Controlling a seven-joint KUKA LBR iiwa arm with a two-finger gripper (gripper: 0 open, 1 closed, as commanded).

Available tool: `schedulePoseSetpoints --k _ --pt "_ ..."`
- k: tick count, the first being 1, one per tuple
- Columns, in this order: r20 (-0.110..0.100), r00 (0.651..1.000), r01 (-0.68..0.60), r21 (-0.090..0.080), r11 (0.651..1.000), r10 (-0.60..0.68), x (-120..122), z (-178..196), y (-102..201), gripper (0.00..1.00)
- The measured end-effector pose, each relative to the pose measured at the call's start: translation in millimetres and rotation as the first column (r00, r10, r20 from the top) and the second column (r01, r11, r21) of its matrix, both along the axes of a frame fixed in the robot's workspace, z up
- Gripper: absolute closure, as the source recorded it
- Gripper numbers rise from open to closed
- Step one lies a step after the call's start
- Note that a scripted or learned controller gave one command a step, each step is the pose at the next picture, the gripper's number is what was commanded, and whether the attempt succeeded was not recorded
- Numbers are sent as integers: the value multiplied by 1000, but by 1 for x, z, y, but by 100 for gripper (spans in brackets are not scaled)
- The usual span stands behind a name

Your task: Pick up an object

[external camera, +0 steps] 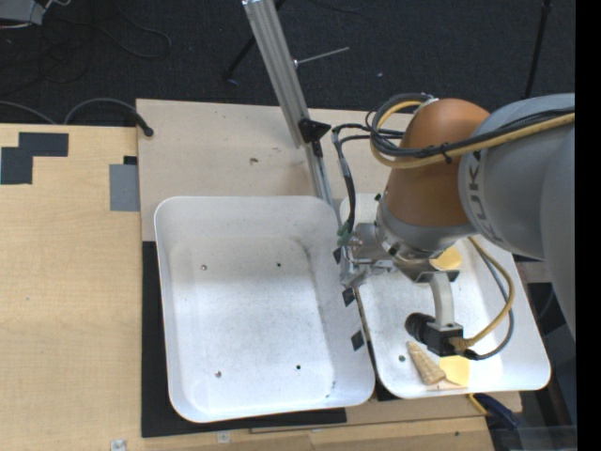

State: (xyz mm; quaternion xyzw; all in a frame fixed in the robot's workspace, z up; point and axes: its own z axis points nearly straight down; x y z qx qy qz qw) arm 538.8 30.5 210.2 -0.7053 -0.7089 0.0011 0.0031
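Tan ridged cone-shaped object [424, 364] lying near the lower edge of the right-hand shallow white bin [526, 365], touching a flat yellow piece [457, 373] just to its right. Second yellow piece [450, 259] farther back in the same bin, partly hidden beneath the wrist. Grey arm with orange band [441, 158] reaching in over the back half of that bin. Low at the bin's left edge, close to the rim beside the left-hand shallow white bin [188, 252], the gripper [357, 263]; impossible to tell how far open, or whether anything is gripped. Cone-shaped object well apart from the gripper. A few small dark specks [279, 266] scattered across the left-hand bin's floor.
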Motion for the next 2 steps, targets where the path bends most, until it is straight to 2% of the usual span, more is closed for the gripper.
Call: schedulePoseSetpoints --k 1,2 --pt "3 1000 1 -1 1000 -1 -10 10 40 100" --pt "3 1000 6 -3 1000 -6 -10 10 38 0"
